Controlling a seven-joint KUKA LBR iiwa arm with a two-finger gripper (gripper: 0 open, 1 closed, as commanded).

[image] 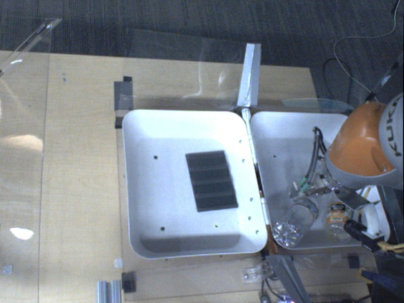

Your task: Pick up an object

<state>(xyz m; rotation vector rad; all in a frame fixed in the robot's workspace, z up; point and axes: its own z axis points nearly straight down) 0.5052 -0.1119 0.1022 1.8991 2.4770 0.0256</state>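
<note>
Clear glass (291,227): lies in my right bin (278,144), at its front edge, on its side.
My gripper (310,188): low over that bin, just behind the glass; grip state I cannot tell.
Left bin (145,169): holds a dark ridged block (211,180), flat, mid-bin.

Robotics lab test cell. Two shallow white bins (142,169) side by side on pale wood bench (63,169); clear acrylic guard panels (38,36) left of and behind bins; loose cables (353,62) right of bins; dark carpet (158,5) beyond bench.
</note>
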